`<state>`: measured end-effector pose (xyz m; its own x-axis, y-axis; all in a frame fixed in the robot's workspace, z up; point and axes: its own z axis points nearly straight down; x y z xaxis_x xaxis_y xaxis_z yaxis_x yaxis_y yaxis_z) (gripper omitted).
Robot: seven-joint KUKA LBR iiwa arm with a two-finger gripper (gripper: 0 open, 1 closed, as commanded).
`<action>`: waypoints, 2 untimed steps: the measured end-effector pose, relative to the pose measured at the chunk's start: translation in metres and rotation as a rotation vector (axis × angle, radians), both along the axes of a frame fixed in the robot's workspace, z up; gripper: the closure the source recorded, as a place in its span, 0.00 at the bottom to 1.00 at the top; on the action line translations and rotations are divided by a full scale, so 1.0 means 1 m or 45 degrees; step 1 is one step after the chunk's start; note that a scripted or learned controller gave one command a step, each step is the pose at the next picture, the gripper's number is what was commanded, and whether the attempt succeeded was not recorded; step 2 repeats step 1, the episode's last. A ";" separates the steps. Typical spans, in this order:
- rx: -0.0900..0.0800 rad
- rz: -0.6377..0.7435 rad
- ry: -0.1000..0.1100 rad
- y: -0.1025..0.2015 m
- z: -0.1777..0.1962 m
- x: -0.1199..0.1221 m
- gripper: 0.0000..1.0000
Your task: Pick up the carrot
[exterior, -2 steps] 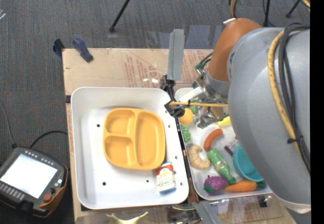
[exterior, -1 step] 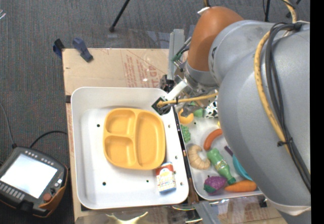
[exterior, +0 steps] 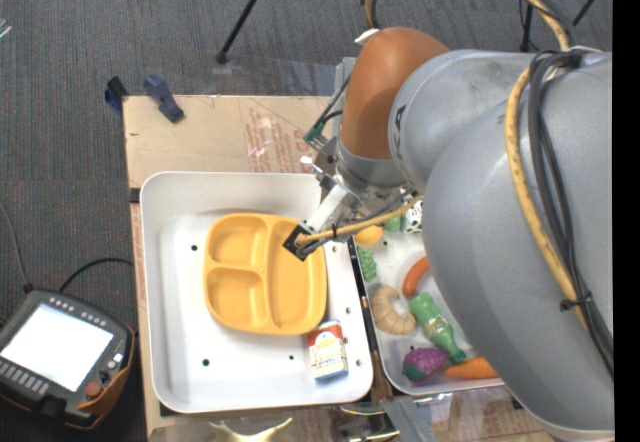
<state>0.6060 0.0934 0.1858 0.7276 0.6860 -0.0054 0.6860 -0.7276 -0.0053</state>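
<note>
The carrot (exterior: 474,368), orange and tapered, lies at the near edge of the right bin (exterior: 392,382), partly covered by the arm. It lies beside a purple toy (exterior: 424,363). My gripper (exterior: 372,202) hangs below the orange wrist band, over the seam between the two bins near their far side. It is well away from the carrot, and nothing shows in its grasp.
The right bin also holds a croissant (exterior: 393,310), a green bottle (exterior: 436,323), an orange-red oblong piece (exterior: 415,276), a yellow fruit (exterior: 371,235) and a white die (exterior: 412,220). The left bin (exterior: 175,370) holds a yellow divided plate (exterior: 262,275) and a small carton (exterior: 327,351).
</note>
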 end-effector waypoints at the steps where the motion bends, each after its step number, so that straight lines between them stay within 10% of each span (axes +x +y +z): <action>1: 0.003 -0.043 -0.016 0.011 0.129 -0.010 1.00; 2: 0.003 -0.043 -0.016 0.011 0.129 -0.010 1.00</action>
